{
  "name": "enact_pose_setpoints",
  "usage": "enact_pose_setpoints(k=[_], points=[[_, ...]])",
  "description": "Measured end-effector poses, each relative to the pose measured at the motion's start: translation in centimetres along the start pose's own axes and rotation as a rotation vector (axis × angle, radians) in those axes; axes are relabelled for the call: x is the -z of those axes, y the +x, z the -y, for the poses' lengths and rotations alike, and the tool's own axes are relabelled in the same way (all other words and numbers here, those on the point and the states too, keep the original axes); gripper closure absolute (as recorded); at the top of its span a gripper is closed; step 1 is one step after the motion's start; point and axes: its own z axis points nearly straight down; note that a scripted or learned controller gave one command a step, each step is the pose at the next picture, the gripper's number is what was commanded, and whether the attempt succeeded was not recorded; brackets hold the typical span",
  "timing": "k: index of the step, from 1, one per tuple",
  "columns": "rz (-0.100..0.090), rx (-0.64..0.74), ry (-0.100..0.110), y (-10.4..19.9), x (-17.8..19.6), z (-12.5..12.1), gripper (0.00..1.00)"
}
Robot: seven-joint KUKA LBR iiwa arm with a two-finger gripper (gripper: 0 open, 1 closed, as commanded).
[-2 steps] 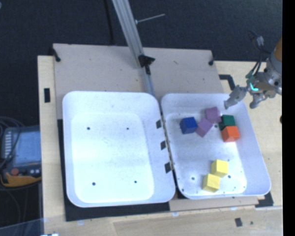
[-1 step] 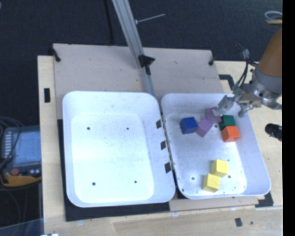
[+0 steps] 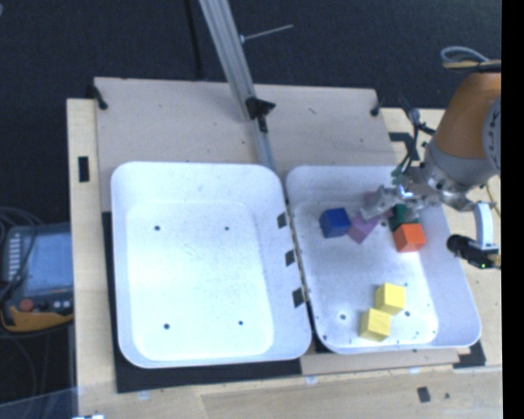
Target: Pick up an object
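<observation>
My gripper (image 3: 378, 206) reaches into the right bin (image 3: 445, 321) from the right, below the orange band of the arm (image 3: 467, 125). A purple block (image 3: 363, 229) lies right at the gripper's tip, touching or nearly touching it. A blue cube (image 3: 334, 223) sits just left of the purple block. An orange-red cube (image 3: 409, 236) rests to the right under the wrist, with a small green piece (image 3: 401, 220) partly hidden beside it. Two yellow cubes (image 3: 389, 298) (image 3: 375, 324) lie near the bin's front.
The left bin (image 3: 122, 234) stands beside the right one, their walls meeting at mid-bench. A slanted metal rail (image 3: 236, 59) rises behind the bins. A pendant with a screen (image 3: 39, 273) sits off the bench's left edge.
</observation>
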Motion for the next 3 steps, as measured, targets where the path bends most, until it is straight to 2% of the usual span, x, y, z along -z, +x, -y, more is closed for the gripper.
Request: enact_pose_setpoints(k=[1,2,3], points=[[0.005,-0.004,-0.015,-0.2,-2.0,-0.3,0.00],[0.007,-0.005,-0.021,-0.4,-0.8,-0.5,1.00],[0.003,-0.002,-0.011,-1.2,4.6,-1.4,1.00]])
